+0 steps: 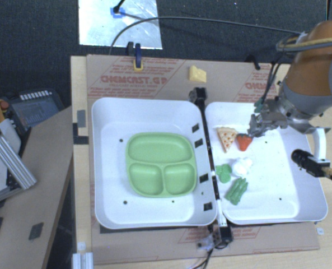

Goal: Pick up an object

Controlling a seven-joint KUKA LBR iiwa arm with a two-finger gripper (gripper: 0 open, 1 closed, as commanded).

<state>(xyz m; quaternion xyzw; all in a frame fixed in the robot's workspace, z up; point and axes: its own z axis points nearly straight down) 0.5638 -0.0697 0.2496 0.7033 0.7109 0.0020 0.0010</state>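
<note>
**Jaws low over the red piece in the right bin**

The arm (pixel 314 72) reaches in from the right, its gripper (pixel 257 126) down inside the right bin (pixel 300 198) near that bin's far edge. The tip sits just beside, perhaps touching, a small red object (pixel 244 143) — whether the jaws are spread or clenched cannot be told from this slant, and nothing is plainly seen between them.

Just left of the red object lies a pizza-slice toy (pixel 227 137), close to the wall the two bins share. Nearer the front edge of the tabletop, a white lump (pixel 243 166) rests beside a round green piece (pixel 224 173), and a long green vegetable (pixel 237 190) lies tilted just in front of them. All these keep to the left half of the right bin.

The left bin (pixel 112 128) holds a light green divided plate (pixel 160 164) — one wide section at the back, two smaller at the front — lying flat near its middle.

Beyond the bins, toward the tabletop's far edge, a yellow cheese-like wedge (pixel 197 73) sits on the brown board (pixel 154 78).
</note>
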